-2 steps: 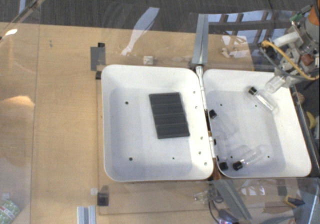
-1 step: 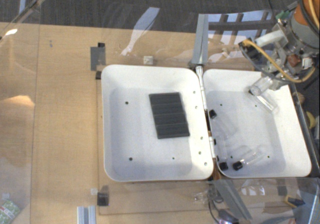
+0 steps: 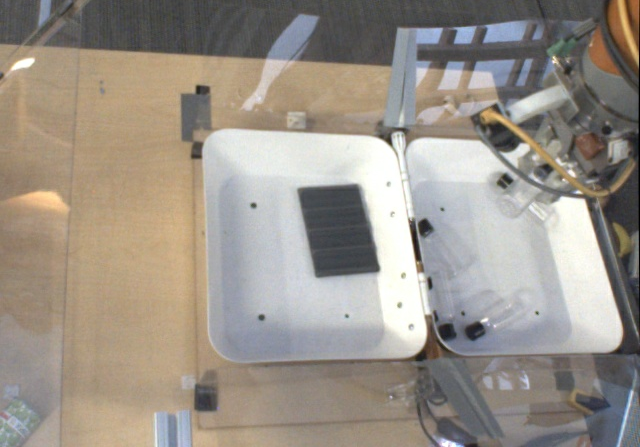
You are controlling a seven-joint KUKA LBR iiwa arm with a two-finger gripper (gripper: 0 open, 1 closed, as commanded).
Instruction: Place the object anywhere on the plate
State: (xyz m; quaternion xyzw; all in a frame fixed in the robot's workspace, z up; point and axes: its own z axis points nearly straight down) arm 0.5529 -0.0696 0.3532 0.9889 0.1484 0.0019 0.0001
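Two white bins are set side by side on the wooden bench point(image 3: 110, 235). A dark ribbed plate point(image 3: 339, 229) is laid flat in the middle of the left bin point(image 3: 230, 235).

In the right bin point(image 3: 590, 320), a clear thing point(image 3: 505, 310) is seen near the front wall, well apart from the plate. It is see-through and hard to make out.

The hand point(image 3: 527, 193) is held over the back of the right bin. It is partly hidden by wires point(image 3: 545, 150), so it cannot be told if anything is gripped.
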